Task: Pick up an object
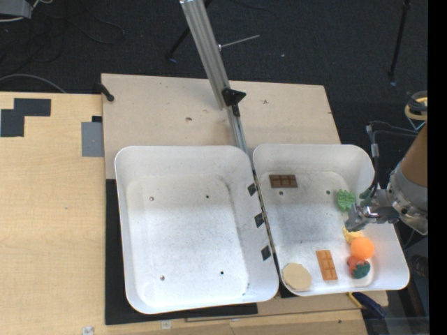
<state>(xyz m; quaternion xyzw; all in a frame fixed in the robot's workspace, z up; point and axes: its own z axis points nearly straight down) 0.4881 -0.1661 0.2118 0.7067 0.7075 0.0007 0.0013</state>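
No legible text, labels, brands or numbers anywhere: bins, objects and desk all unmarked.

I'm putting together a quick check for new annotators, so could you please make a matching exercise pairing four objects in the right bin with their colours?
Objects:
1. ball
2. leafy toy
3. round disc
4. chocolate bar

Colours:
A. dark brown
B. tan
C. orange
D. green

Pairs: 1-C, 2-D, 3-B, 4-A
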